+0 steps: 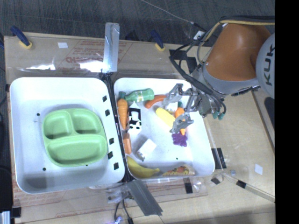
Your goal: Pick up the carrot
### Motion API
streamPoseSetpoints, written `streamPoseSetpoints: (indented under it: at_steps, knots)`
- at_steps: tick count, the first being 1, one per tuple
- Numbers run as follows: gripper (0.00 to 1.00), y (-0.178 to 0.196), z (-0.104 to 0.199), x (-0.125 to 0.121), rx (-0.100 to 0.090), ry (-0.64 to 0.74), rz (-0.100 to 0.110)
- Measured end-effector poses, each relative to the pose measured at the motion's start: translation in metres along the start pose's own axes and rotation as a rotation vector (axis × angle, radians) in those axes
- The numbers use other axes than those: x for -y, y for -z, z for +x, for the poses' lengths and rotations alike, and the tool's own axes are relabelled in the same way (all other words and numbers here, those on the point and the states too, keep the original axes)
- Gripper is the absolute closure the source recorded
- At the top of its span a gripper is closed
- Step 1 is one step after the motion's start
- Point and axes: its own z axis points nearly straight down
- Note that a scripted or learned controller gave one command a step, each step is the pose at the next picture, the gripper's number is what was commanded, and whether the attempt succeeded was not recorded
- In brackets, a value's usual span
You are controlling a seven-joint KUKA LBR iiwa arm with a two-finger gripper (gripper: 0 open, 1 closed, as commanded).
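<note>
The carrot [122, 113] is orange with a green top and lies lengthwise against the left wall of the right bin [202, 149]. My gripper [178, 108] hangs over the right part of that bin, well to the right of the carrot. It stands open, one finger [175, 93] toward the back and the other finger [181, 122] toward the front. A small orange piece [179, 111] sits in the gap between them, and I cannot tell whether they touch it.
Around the gripper lie a yellow item [164, 116], purple grapes [179, 138], a green bottle [139, 96] and an orange-red item [156, 100]. A banana [141, 168], a white card [147, 147] and a black-and-white tag [134, 120] lie nearer the front. The left bin [18, 125] holds a green divided plate [74, 137].
</note>
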Motion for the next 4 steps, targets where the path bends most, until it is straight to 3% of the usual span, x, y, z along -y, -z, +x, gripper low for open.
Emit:
streamPoseSetpoints:
  at_steps: [1,2,3,4]
  knots:
    - [0.0,-0.037,-0.024,0.063,0.001,0.203,-0.001]
    - [0.0,-0.158,-0.115,0.081,0.01,0.141,0.001]
    - [0.0,-0.164,-0.084,0.08,0.025,0.395,0.01]
    - [0.0,-0.165,-0.066,0.08,0.026,0.419,0.012]
